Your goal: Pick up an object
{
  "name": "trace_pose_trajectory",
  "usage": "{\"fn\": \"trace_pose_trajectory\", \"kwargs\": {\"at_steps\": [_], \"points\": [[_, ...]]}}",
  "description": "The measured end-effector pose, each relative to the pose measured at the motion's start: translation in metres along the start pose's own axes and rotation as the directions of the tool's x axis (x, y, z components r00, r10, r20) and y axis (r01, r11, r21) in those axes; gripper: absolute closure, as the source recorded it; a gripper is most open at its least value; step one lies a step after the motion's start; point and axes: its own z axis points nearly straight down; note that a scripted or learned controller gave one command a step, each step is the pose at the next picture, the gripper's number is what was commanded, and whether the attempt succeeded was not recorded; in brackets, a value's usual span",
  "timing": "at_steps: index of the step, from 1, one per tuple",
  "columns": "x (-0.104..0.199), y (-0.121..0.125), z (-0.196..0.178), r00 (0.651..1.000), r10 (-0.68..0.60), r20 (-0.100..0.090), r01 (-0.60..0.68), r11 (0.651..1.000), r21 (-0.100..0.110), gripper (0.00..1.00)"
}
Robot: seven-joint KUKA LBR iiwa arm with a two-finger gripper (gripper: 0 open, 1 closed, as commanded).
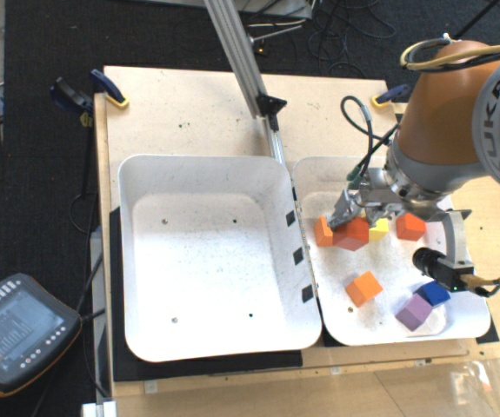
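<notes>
Grey arm (458,120) reaching in, wrist lowered

Single fixed camera, mounted above the worktop (197,102), views both white bins (206,259) obliquely downward; arm (458,120) enters from right.

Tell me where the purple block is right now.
The purple block lies in the right bin, near its front right corner in the camera view, just below and beside the blue block and right of the orange cube.

You'll see a red block (352,235) in the right bin (467,324), centre-right of frame, touching an orange block (323,231) and a yellow one (378,229)
</notes>
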Motion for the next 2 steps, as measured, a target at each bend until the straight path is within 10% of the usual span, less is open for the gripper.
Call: {"fn": "trace_pose_trajectory", "kwargs": {"at_steps": [2], "points": [[0.102,-0.014,0.030,1.000,0.000,0.000,0.000,1.000,0.003,1.00]]}}
